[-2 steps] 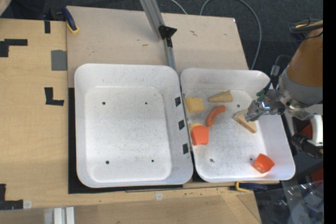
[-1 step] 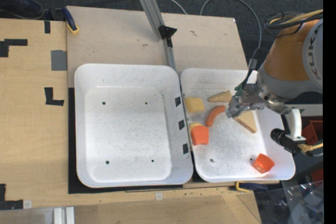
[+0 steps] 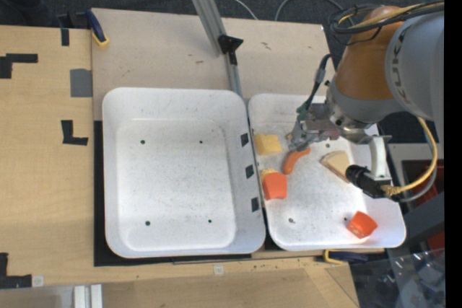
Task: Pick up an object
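Note:
My gripper (image 3: 303, 139) hangs low over the upper middle of the right bin (image 3: 317, 238), under the grey arm with its orange band (image 3: 364, 72). Directly below its tip lies a small orange carrot-shaped piece (image 3: 294, 161), slanted, touching or nearly touching the tip. A pale yellow block (image 3: 267, 144) sits just left of the gripper by the bin's left wall. Lower down lies an orange-red block (image 3: 274, 187) with a small yellow bit at its top edge. A tan wedge (image 3: 336, 164) lies to the gripper's lower right. An orange cube (image 3: 362, 225) rests near the bin's lower right corner.
The left bin (image 3: 119, 155) stands beside the right one, their walls meeting at the middle. A slanted metal pole (image 3: 206, 0) crosses above the bins. Cables and a black fitting (image 3: 364, 180) hang off the arm over the right bin's right side.

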`<state>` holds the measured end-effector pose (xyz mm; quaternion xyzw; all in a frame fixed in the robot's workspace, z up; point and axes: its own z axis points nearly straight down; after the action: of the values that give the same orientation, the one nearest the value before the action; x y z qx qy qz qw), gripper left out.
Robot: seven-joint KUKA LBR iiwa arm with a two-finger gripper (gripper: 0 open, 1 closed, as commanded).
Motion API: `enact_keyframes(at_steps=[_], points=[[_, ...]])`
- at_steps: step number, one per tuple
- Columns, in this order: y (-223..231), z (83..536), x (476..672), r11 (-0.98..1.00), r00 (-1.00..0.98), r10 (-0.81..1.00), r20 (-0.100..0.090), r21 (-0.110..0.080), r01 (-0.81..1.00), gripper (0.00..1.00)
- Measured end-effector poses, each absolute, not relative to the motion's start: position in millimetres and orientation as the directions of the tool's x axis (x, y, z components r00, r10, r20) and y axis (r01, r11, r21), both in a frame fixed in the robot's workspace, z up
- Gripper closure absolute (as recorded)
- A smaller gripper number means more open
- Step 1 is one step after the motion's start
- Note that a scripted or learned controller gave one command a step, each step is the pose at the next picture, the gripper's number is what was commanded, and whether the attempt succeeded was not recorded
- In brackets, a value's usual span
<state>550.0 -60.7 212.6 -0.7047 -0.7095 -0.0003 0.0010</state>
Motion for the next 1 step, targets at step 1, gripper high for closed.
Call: enact_keyframes(at_steps=[1], points=[[-2.1,206.8,564.2,0.008,-0.008,1.0,0.002,-0.002,1.0,1.0]])
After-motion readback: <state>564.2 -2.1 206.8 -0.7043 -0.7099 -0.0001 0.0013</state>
